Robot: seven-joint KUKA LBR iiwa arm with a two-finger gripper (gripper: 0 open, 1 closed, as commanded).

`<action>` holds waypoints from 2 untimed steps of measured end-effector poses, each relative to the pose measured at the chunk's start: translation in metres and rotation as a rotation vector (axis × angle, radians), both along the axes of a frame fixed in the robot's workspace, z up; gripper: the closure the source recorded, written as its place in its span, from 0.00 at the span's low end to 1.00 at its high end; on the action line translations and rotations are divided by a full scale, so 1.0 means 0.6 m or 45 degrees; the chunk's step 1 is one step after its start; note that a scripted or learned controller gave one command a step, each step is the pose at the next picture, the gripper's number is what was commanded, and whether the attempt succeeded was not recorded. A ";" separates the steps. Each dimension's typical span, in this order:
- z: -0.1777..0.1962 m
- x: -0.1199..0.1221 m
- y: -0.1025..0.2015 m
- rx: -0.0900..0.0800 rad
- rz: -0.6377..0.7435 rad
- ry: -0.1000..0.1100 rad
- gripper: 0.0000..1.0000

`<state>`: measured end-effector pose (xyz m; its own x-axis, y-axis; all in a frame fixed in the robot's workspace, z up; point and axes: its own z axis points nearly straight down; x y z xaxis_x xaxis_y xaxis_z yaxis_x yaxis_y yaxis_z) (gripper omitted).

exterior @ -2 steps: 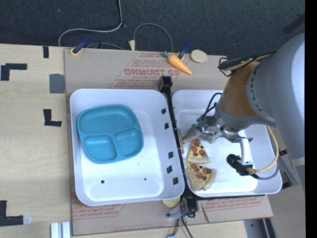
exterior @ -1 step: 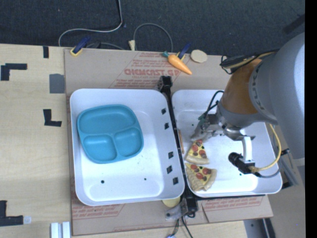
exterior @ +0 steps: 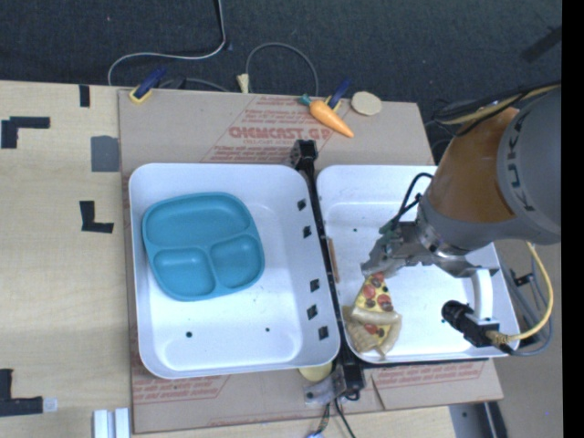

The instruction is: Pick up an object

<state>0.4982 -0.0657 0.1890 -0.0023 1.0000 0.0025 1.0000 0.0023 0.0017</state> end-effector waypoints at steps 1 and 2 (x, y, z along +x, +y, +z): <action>0.043 0.021 0.119 0.001 0.009 0.001 1.00; 0.040 0.020 0.111 -0.003 0.000 0.004 0.00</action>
